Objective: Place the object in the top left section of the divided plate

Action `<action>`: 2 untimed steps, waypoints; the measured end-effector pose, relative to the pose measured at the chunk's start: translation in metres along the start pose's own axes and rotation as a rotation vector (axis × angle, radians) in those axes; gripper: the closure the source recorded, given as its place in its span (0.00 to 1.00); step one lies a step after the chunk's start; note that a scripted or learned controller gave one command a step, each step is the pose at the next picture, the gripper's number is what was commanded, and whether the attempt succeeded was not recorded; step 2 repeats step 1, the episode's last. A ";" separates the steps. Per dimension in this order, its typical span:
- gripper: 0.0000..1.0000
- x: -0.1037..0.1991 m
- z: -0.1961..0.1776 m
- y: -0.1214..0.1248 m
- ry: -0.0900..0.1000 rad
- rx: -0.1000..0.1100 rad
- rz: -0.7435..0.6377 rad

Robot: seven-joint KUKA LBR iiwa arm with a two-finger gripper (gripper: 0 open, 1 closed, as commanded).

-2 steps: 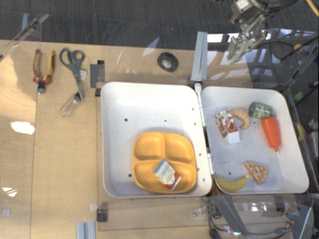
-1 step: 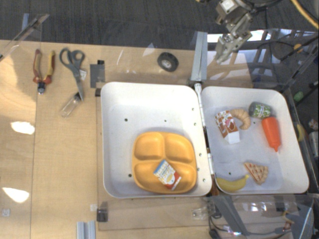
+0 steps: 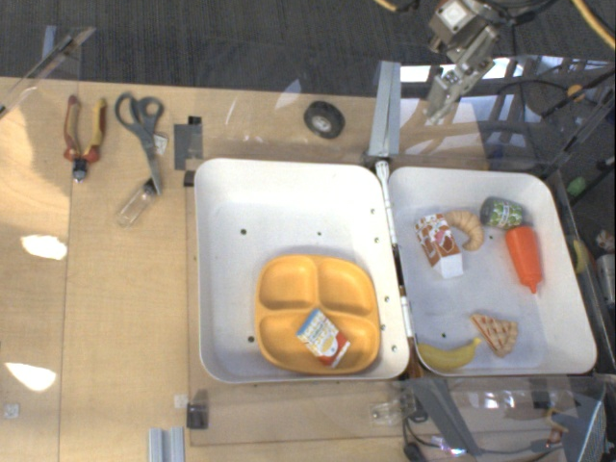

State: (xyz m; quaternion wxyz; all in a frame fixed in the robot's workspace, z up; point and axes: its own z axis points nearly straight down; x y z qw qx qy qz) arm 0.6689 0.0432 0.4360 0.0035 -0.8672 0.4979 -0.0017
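Observation:
A yellow divided plate (image 3: 289, 292) lies in the left bin (image 3: 231, 258), near its front. A small blue, white and red carton (image 3: 322, 338) rests in the plate's wide front section, right of centre. Both back sections of the plate hold nothing. My gripper (image 3: 447, 99) hangs high over the bench behind the right bin (image 3: 558, 306), near the divider post, well away from the plate. Nothing hangs from it.
The right bin holds a red and white box (image 3: 438, 242), a croissant (image 3: 469, 227), a green can (image 3: 501, 212), an orange carrot (image 3: 525, 256), a waffle wedge (image 3: 495, 333) and a banana (image 3: 448, 354). Scissors (image 3: 144, 133), pliers (image 3: 81, 133) and a tape roll (image 3: 324, 118) lie on the bench.

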 end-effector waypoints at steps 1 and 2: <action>1.00 -0.004 0.068 -0.002 -0.002 -0.003 -0.132; 1.00 -0.004 0.068 -0.002 -0.002 -0.003 -0.132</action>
